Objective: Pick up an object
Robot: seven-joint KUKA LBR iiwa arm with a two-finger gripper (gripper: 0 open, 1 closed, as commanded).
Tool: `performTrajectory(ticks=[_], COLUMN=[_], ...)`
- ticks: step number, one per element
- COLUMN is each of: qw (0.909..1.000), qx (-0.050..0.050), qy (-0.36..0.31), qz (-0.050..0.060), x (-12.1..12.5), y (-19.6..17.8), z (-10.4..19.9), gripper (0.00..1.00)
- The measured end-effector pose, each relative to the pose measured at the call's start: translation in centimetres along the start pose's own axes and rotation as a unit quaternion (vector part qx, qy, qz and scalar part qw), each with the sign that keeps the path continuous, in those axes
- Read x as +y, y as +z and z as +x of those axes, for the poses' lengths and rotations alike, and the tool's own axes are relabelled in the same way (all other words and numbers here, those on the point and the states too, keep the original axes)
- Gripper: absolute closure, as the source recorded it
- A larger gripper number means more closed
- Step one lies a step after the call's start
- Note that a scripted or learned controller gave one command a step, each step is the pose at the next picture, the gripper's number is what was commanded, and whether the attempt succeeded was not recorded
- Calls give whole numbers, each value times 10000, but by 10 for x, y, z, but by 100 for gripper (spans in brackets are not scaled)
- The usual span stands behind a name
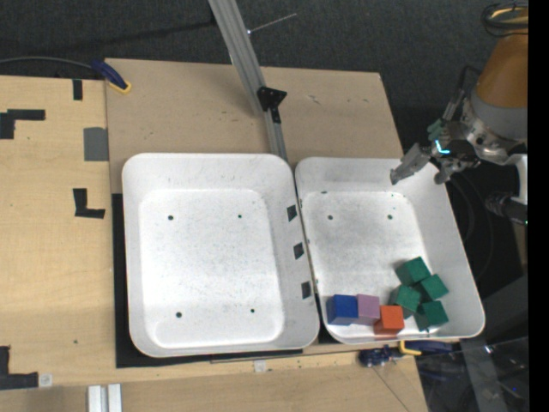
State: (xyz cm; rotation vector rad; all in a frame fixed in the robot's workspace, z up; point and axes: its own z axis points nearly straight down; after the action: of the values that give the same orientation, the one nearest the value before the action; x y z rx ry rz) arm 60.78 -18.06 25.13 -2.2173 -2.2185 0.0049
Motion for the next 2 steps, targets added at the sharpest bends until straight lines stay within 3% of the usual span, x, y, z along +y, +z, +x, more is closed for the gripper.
performTrajectory(ticks=[1,2], qw=[10000,10000], qx=[-10,-8], qy=[-9,-8], qz=[-23,-1], x=[1,2], y=[-3,41], z=[0,4], gripper=[0,0])
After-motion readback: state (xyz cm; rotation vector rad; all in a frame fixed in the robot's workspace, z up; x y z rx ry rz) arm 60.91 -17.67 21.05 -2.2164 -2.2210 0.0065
